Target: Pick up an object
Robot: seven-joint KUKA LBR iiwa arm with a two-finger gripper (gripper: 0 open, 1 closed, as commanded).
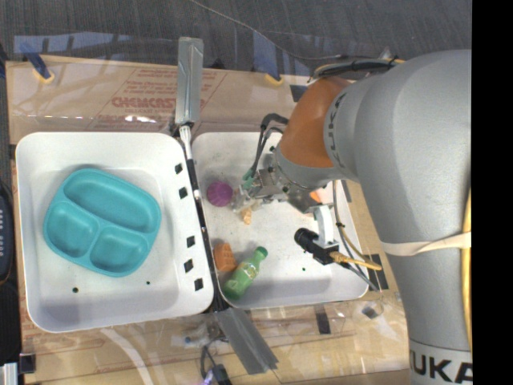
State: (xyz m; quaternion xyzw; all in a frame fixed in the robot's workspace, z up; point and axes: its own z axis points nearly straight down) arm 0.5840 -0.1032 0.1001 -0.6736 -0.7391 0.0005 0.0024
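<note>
Nearest the camera, at the lower right, the white letters "UKA" are being shown on the grey arm point(417, 159); the start of the word is being cut off by the arm's edge. Just beyond, a green bottle point(244, 273) is being borne on its side by the floor of the right bin point(280, 301), in the near left corner. An orange object point(224, 255) is being pressed close against the bottle's far side, by the bin's left wall.

Farther in, a small tan piece point(247, 214) is being seen on the bare white floor, and just beyond it the gripper point(250, 187) is being held low over the middle of this bin. Whether the pincer is wide or narrow cannot be told, and nothing is being seen in its grasp. A purple ball point(219, 192) is being seen just to the left of the gripper, near it but apart.

In the left bin point(48, 311), a teal divided plate point(102, 220) is being carried flat on the floor.

Farthest off, red lettering is being shown on the brown sheet point(144, 101) behind the bins; it is too blurred to be read.
</note>
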